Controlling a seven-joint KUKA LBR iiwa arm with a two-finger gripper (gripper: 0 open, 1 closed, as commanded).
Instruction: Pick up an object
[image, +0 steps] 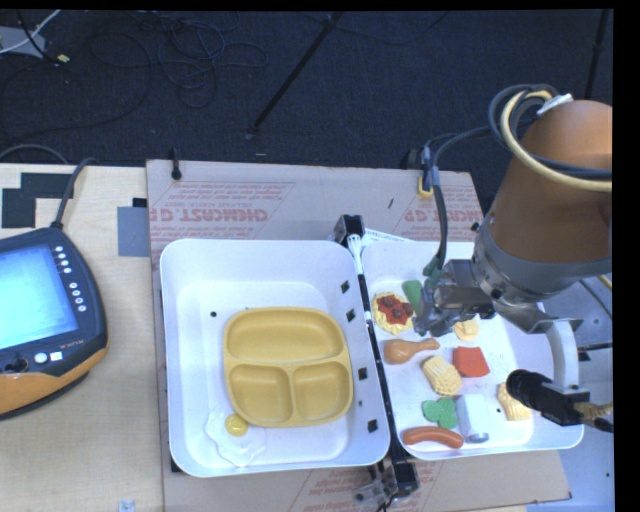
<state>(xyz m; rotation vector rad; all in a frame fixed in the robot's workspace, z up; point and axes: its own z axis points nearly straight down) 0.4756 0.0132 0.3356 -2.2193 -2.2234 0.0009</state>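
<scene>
Dark two-finger gripper (432, 322) hung low in right white bin (560, 440), finger state impossible to tell, brown plastic drumstick (410, 350) lay just below it, round red-topped pizza toy (393, 312) just left

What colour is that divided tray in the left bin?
Mustard yellow; the divided tray shows clearly in the camera view.

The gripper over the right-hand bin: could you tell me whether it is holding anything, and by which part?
It cannot be told. The gripper is low among the toy food in the right bin, beside the pizza slice and above the drumstick.
</scene>
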